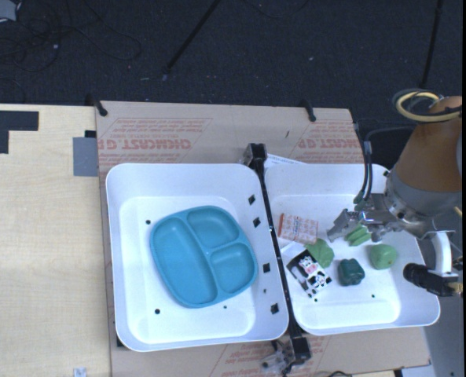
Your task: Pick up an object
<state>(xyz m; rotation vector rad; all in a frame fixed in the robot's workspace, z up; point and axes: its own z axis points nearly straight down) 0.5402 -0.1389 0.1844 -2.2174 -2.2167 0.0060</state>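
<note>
I see dark carpet across the top of the frame and a cardboard sheet (217, 132) under both bins. In the right bin (374, 320), the gripper (357, 230) closes on a small light-green piece (359, 236), fingers pinching it, right of centre.

Light wood bench (36, 250); cardboard sheet (177, 136) under two white bins (126, 210).

Dark speckled floor (217, 38) beyond, crossed by black cables (193, 26); pale wooden benchtop (36, 250) at left; brown printed cardboard sheet (201, 132) beneath both bins.
</note>
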